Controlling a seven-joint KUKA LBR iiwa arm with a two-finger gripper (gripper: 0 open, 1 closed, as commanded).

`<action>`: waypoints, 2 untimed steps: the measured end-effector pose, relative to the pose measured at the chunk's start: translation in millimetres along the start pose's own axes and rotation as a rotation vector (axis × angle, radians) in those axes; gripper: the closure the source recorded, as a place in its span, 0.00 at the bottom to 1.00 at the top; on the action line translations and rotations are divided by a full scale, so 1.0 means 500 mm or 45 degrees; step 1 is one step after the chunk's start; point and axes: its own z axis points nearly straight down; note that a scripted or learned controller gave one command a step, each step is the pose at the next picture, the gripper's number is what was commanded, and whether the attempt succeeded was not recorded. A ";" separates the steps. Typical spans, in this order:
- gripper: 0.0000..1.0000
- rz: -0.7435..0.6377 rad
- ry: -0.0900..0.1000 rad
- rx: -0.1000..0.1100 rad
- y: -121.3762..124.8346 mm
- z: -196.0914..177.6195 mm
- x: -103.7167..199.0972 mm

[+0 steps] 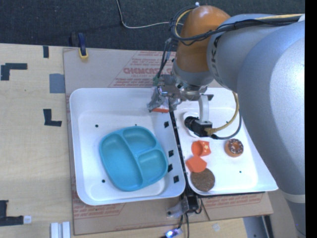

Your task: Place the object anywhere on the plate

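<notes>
Tool (159, 102) seen at back edge of left bin (81, 133), above divider; small orange object (159, 110) seen just beneath it; grip state cannot be told; blue plate (132, 156) lies well apart

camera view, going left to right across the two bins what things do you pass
blue plate → tool at the divider, something small and orange under it → orange pieces → brown disc → sprinkled donut

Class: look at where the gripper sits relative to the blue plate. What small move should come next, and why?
Probably move the gripper toward the blue plate, down the view: it hangs over the left bin's far edge, short of the plate, with a small orange-red piece right beneath it.
</notes>
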 end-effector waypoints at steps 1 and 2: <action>1.00 -0.001 0.001 -0.003 0.026 -0.025 0.107; 1.00 0.000 0.000 0.000 0.026 -0.012 0.215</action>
